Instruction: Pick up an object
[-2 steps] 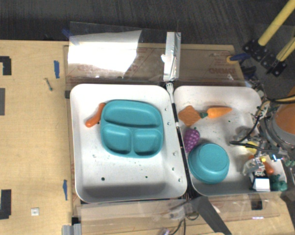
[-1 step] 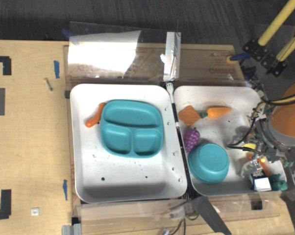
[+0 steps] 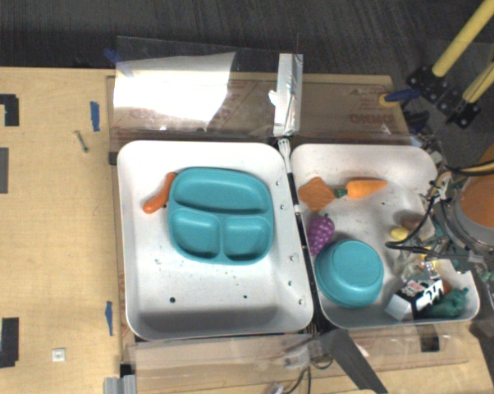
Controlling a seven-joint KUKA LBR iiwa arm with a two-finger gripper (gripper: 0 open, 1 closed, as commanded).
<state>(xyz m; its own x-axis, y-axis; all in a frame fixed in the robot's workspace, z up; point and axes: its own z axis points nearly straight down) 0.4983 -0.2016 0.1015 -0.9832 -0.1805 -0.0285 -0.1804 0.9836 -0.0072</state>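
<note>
The right bin (image 3: 378, 158) holds an orange carrot (image 3: 363, 189), an orange wedge (image 3: 315, 194), purple grapes (image 3: 319, 232) and a teal bowl (image 3: 350, 272). A yellow piece (image 3: 397, 235), a black-and-white toy (image 3: 424, 291), a white block (image 3: 397, 305) and a green toy (image 3: 452, 304) lie at the bin's right side. The arm's orange band (image 3: 483, 203) comes in from the right. My gripper (image 3: 425, 259) hangs low over that cluster, tangled in cables, just right of the bowl.
The left bin (image 3: 140, 286) carries a teal divided plate (image 3: 221, 213) with a small orange carrot (image 3: 157, 197) at its left edge. A clear plastic sheet (image 3: 177, 93) lies behind the bins. Yellow poles (image 3: 473, 23) stand at the top right.
</note>
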